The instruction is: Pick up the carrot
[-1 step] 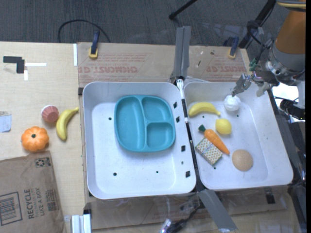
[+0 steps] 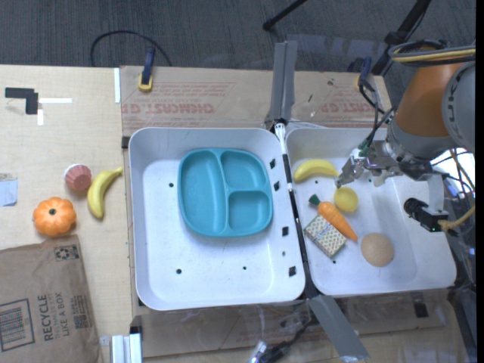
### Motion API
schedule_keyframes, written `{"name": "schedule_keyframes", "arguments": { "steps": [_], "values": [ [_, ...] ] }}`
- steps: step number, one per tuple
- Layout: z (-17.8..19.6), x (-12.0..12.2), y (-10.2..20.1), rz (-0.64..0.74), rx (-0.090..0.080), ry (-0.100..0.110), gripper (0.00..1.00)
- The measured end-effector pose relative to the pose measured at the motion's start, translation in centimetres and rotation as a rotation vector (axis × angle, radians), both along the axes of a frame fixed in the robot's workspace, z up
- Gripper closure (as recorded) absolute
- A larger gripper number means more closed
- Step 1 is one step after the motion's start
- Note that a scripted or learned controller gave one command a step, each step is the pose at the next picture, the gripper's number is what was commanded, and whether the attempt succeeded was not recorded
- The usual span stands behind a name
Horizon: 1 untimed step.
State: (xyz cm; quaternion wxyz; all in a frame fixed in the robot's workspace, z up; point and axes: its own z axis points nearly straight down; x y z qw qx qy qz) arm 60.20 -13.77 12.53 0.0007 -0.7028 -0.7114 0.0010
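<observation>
Right bin (image 2: 423, 274), near to far: egg (image 2: 376, 249) near front wall, sponge (image 2: 326, 236), carrot (image 2: 334, 218) touching sponge, lemon (image 2: 345, 200), banana (image 2: 314, 170). Bare floor right of carrot. Gripper (image 2: 354, 169) above lemon, banana; finger spread cannot be told.

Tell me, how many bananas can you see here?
2. One banana lies in the right bin, near its top left corner; another banana rests on the bench outside, left of the bins.
</observation>
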Motion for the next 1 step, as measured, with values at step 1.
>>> {"name": "schedule_keyframes", "arguments": {
  "steps": [1],
  "values": [
    [-3.42,-3.31,3.99,0.305,0.001,-0.001,0.00]
  ]
}}
